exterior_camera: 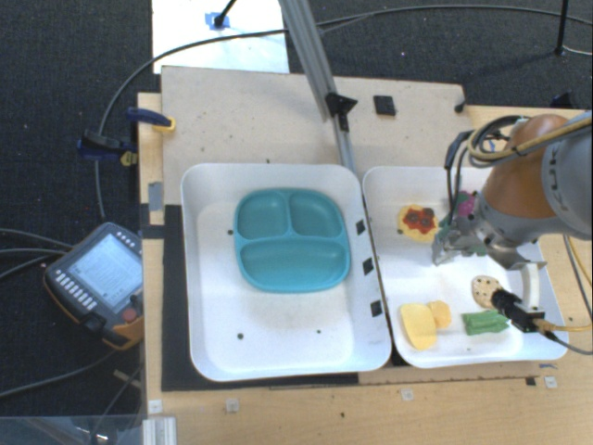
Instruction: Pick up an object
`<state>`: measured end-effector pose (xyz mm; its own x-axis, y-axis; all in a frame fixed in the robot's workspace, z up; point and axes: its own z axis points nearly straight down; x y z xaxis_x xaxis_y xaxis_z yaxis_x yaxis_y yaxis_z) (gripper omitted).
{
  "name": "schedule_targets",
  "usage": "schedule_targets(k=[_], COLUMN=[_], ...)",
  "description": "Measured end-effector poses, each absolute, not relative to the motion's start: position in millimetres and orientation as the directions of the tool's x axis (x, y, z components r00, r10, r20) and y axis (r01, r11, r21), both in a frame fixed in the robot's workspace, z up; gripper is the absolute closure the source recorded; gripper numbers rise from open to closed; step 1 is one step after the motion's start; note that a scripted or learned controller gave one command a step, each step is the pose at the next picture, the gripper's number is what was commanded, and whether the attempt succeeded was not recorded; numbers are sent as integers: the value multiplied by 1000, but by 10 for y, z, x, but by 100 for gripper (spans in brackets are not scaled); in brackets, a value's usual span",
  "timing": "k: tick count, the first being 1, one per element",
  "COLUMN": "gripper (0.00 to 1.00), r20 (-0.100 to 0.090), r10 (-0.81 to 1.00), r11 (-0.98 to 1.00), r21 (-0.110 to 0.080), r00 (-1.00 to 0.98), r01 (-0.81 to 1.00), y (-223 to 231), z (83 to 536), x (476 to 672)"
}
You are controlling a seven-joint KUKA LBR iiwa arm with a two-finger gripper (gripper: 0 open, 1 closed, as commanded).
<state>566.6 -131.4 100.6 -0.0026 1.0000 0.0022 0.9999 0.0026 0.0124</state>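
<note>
1. Two white bins are seen: the left bin (208, 341) holds a teal divided plate (293, 239).
2. The tool (448, 246) is lowered in the right bin (394, 188) beside a pizza toy (417, 221); its grip cannot be told.

Bright, even light falls from overhead, and both white bins (278, 341) read almost washed out. A pale sheet (185, 17) at the far left glares close to pure white. Shadows are soft and short, faint under the teal plate (292, 239). The dark floor (65, 44) keeps its weave, though fine detail is slightly soft and grainy throughout
</note>
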Motion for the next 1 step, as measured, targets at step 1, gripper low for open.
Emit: schedule_targets(k=[1], gripper=[100], r20=[-1], r10=[1000], r11=[4], r21=[5], r00=[-4], r01=[1000], y=[-1364], z=[1458], x=[5647])
